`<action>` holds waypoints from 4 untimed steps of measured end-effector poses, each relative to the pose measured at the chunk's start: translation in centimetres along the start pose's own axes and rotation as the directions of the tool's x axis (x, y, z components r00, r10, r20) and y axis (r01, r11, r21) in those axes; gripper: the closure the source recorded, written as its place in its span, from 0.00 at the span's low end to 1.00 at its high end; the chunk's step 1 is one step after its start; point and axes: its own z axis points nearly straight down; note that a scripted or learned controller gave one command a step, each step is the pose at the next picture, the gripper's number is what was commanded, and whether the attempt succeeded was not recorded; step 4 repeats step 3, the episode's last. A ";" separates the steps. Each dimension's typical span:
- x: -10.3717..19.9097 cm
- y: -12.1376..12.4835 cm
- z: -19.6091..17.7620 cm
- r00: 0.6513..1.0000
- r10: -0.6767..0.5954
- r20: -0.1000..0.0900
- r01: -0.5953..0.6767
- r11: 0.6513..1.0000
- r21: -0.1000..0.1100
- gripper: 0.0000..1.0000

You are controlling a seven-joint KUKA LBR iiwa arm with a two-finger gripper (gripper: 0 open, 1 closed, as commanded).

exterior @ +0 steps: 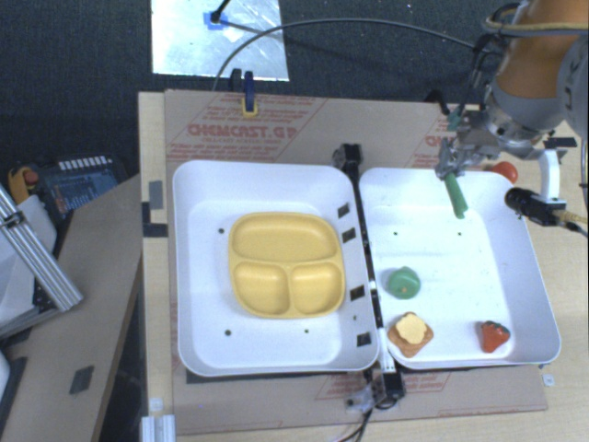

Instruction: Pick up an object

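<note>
The end effector [452, 168] is at the far edge of the right bin [515, 251], hanging from the grey arm [538, 53] with its orange band. A long green object [456, 197], maybe a toy vegetable, hangs down from between the fingers, so the fingers are clamped on its upper end. Its lower end points toward the near side and sits above the white floor of the bin; I cannot tell if it touches the floor.

Just to the right of the end effector, a small red-orange thing [503, 170] is partly hidden behind the wrist. In the near part of the same bin there are three more pieces: a round green one [402, 283] near the left wall, a yellow and brown one [410, 332] at the near left corner, and a red one with a green top [493, 336] toward the near right corner. They lie well apart from the end effector.

The left bin [198, 247] holds a yellow tray with three compartments [284, 264]. Both bins rest on the worktop [276, 127], which is covered with brown cardboard.
</note>
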 end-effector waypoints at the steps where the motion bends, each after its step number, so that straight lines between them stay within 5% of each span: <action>1: 5.8 0.4 -0.5 1.000 -0.001 0.000 0.001 1.000 0.000 1.00; 3: 16.5 -0.9 1.2 1.000 0.001 0.000 -0.001 1.000 0.002 1.00; 4: 16.5 -0.9 1.2 1.000 0.001 0.000 -0.001 1.000 0.002 1.00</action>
